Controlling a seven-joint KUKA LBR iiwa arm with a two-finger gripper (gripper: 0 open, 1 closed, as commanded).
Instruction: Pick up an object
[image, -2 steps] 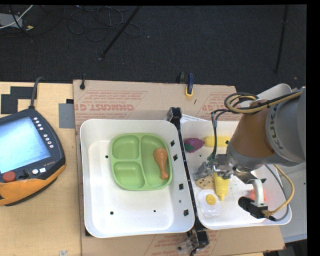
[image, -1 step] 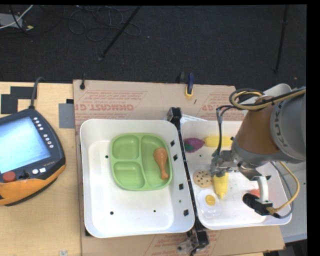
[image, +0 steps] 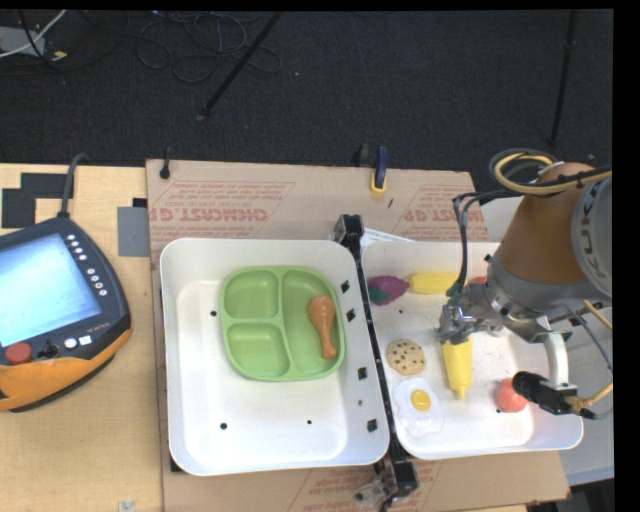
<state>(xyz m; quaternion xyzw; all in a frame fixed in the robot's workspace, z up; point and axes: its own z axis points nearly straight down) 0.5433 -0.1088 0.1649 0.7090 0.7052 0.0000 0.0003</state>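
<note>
Both white bins (image: 190, 400) are smooth, semi-gloss plastic, the green divided plate (image: 262, 352) is matt plastic, the bench sheet (image: 250, 205) along their far edge is rough printed cardboard, and the gripper (image: 457, 322) looks metallic.

Reaches in from the right as a single grey arm (image: 590, 230), bulky and foreshortened under the slanted camera. Wears an orange band (image: 540, 235) up above the pincer, tapering down toward a grey wrist housing (image: 530, 300). Ends in a small metal pincer (image: 455, 325) at the lower left of that housing, pointing downward. Carries dark cables looping over the top of the band and down its left side toward the pincer. Trails a black fitting (image: 540, 392) below and to the right of the pincer.
</note>
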